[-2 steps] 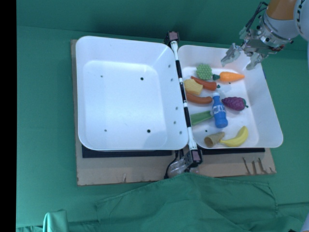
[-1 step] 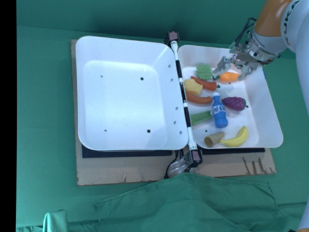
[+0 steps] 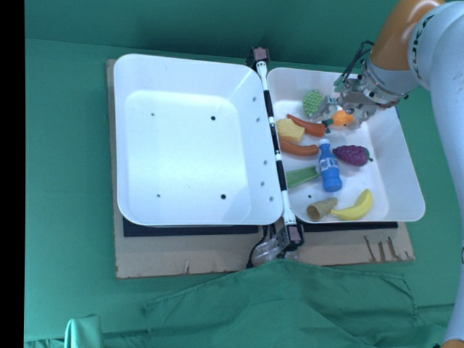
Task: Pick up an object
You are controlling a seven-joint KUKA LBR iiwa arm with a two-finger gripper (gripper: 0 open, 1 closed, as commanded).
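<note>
The grey arm's hand (image 3: 346, 109) is hovering in the right shallow white bin (image 3: 402, 169), directly over a small round orange toy fruit (image 3: 341, 118) lying beside a red chilli-shaped toy (image 3: 307, 126); whether it is spread or pinching, I cannot tell.

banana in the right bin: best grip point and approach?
Grip the banana at mid-body, across its narrow width, coming straight down. It lies flat near the bin's front wall, with the cone close by its left end, so the middle seems the freest part.

No text, label or number is legible.
</note>
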